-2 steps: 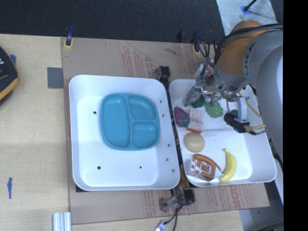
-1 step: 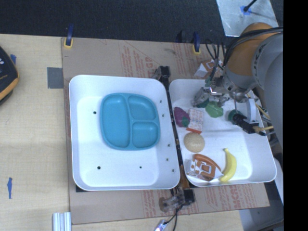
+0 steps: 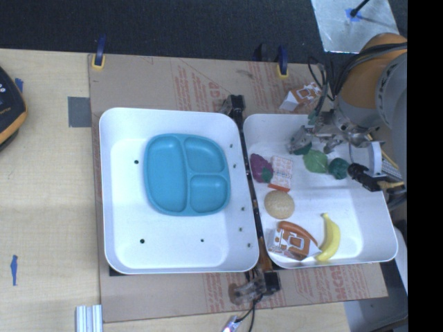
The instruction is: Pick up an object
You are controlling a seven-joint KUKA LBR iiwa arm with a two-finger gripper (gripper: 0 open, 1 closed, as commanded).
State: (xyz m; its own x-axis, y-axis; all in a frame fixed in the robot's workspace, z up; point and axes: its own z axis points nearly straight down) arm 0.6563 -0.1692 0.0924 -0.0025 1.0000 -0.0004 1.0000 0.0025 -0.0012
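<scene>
The left bin [image 3: 111, 185] holds a blue divided plate [image 3: 185, 173]. The right bin [image 3: 377, 234] holds a banana [image 3: 330, 237] and a red-and-white packet [image 3: 292, 238] near its front edge, then a round bun [image 3: 279, 203], a green object [image 3: 316, 161], a purple one [image 3: 260, 167] and a small dark green piece [image 3: 338, 167]. The gripper [image 3: 304, 142] hangs at the bin's far end, just beside the green object; the tangle of metal there leaves me unable to tell its state.

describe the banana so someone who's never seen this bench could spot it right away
Take the right-hand white bin, the one crowded with small items. Go to its near edge: the banana lies there, right of an orange-and-white packet. It is the bin's only yellow, curved thing.
</scene>
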